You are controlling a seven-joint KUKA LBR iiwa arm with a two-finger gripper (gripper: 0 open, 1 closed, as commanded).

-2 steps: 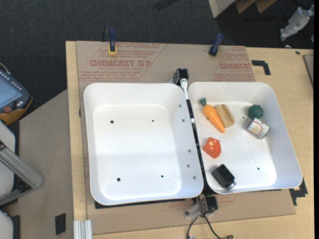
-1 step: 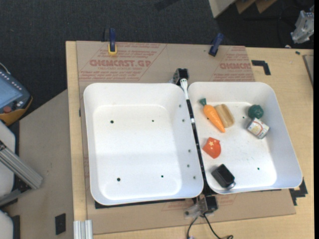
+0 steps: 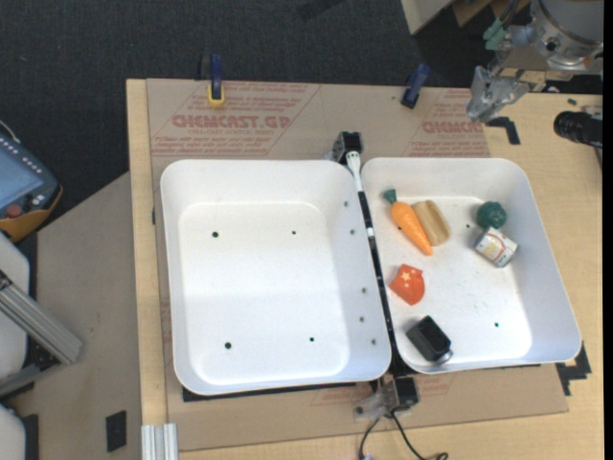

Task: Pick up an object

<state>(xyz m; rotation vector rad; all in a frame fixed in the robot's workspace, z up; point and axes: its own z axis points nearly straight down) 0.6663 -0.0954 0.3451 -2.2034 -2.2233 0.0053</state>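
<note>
Carrot awaiting pick; arm above far rim

Carrot lies in the right bin, touching a tan block. Gripper hovers beyond the bin's far edge; finger state: cannot tell. Recommend descending onto the carrot's free side, fingers across its width.

Taking the right bin as landmark: inside it, the toy carrot touches the bread piece on its right. The ball and small can lie further right, the strawberry nearer, the black block nearest. The left bin adjoins it leftward.
</note>
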